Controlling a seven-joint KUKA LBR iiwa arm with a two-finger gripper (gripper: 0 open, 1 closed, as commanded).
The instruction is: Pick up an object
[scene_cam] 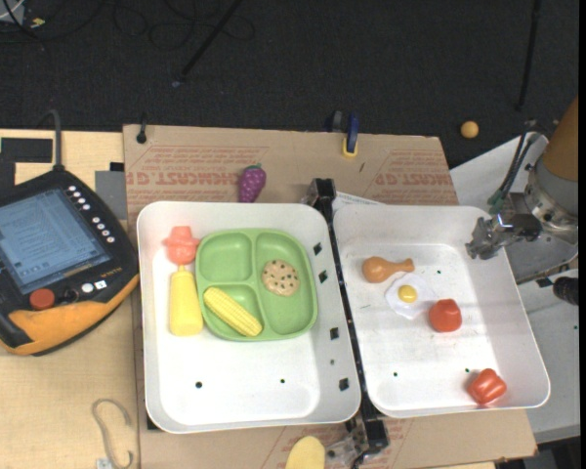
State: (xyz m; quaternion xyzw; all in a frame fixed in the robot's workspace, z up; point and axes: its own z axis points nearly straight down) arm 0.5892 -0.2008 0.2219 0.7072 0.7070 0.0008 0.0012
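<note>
The right bin (527, 355) holds a brown toy drumstick (385, 268), a fried egg (406, 296), a red cup-like piece (445, 315) and a red pepper (486, 386). In the left bin (234, 399) a green divided plate (236, 262) carries a cookie (279, 277) and a corn cob (232, 312). A yellow bottle (184, 302) and a pink piece (180, 245) lie beside the plate. My gripper (482, 238) hangs at the right bin's far right rim, above and right of the red cup-like piece, with nothing seen between it.
A teach pendant (49, 252) lies left of the bins. Purple grapes (251, 182) rest on the cardboard behind the left bin. A yellow object (306, 452) sits at the front edge. A small orange ball (469, 129) is on the dark floor behind.
</note>
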